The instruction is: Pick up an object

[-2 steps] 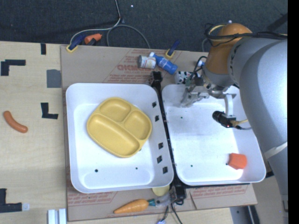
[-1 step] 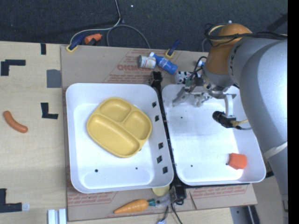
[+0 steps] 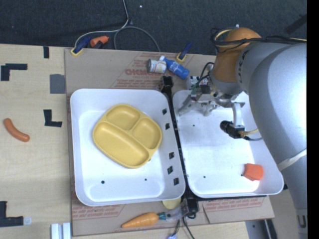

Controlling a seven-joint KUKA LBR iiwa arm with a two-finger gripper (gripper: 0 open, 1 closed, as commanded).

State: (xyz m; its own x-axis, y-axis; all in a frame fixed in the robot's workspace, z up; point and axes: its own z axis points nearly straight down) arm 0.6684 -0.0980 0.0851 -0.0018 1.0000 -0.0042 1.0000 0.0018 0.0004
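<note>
The hand is seen low over the far-left corner of the right bin; whether it is released or clenched cannot be told, and nothing is seen grasped in it. The only loose object in that bin, an orange block, lies near the front-right corner, well apart from the hand; a yellow tray rests in the left bin. For a sound pick, the hand should be raised, carried over the block, centred on it, and lowered straight before closing; the bin wall just beside the block should be cleared.
</note>
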